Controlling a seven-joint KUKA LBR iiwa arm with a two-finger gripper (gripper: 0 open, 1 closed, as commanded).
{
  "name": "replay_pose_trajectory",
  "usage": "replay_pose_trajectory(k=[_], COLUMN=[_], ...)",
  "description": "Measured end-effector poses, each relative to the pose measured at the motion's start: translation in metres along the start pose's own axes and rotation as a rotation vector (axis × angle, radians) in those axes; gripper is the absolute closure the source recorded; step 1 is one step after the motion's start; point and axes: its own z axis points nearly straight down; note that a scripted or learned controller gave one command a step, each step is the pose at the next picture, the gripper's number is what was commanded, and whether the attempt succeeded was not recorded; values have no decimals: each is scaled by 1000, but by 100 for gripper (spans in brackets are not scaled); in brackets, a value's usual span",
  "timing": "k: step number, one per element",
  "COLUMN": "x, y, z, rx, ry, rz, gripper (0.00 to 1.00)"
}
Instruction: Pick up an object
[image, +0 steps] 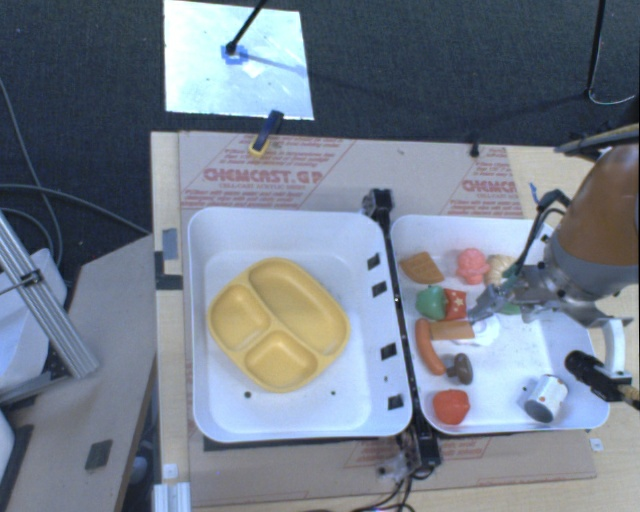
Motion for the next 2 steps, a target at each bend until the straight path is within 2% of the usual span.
replay_pose_trajectory(k=[1, 2], x=[10, 9], y=[14, 21], z=[102, 82], rx=[0, -20], ry=[-1, -5], rz=[-1, 0], gripper=[0, 100])
